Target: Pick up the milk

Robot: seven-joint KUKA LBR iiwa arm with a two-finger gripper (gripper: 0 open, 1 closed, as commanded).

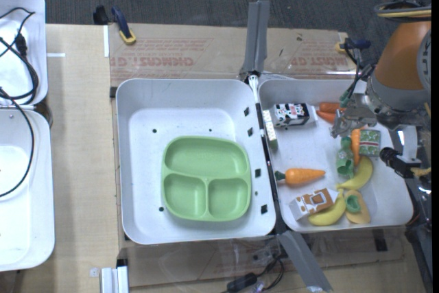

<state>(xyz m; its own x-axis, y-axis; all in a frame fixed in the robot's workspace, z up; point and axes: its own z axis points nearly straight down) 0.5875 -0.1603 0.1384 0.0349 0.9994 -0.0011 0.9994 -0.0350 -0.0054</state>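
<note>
The milk (291,114), a small white carton with black cow patches, lies on its side at the back left of the right bin (394,211). My gripper (348,122) hangs over the back right part of that bin, below the grey wrist and orange band (401,58). It is a short way to the right of the milk and apart from it. An orange item (328,108) lies between the two.
The right bin also holds a carrot (302,176), two bananas (359,176), a brown and white carton (316,201), a green carton (370,141) and a small green bottle (345,162). A green divided plate (206,178) rests in the left bin (137,147).
</note>
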